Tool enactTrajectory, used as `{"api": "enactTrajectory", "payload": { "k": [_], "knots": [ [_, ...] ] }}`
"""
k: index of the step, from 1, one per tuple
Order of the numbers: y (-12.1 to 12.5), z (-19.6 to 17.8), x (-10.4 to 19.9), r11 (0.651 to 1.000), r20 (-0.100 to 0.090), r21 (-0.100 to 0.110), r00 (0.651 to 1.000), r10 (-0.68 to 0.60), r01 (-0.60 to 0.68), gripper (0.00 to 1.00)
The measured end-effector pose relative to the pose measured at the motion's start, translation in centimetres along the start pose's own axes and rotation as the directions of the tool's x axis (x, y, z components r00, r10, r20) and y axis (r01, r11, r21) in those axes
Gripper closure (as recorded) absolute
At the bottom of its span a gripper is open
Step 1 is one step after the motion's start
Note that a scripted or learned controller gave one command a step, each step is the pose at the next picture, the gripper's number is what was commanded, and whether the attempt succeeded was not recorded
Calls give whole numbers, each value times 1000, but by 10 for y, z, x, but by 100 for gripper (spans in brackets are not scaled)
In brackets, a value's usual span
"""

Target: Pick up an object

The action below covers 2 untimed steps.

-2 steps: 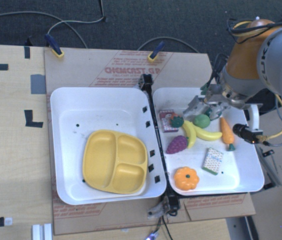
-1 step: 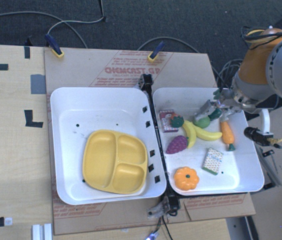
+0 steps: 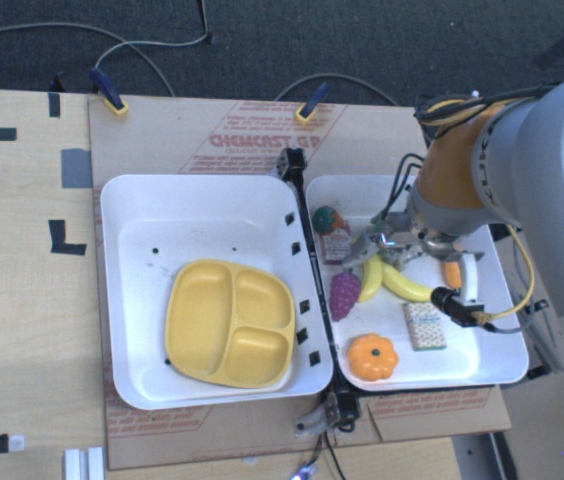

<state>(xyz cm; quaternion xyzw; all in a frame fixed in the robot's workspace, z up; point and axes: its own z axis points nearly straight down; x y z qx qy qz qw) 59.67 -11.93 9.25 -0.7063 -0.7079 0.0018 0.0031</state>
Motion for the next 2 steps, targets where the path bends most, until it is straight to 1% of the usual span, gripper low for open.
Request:
{"api": "enactTrajectory", "payload": {
  "k": [1,2],
  "knots": [
    [0,-6,0,1000,-2,5,1000,-1,1,100],
    [-13,-89,56,1000,1,-2,1000,-1,1,100]
  ]
}}
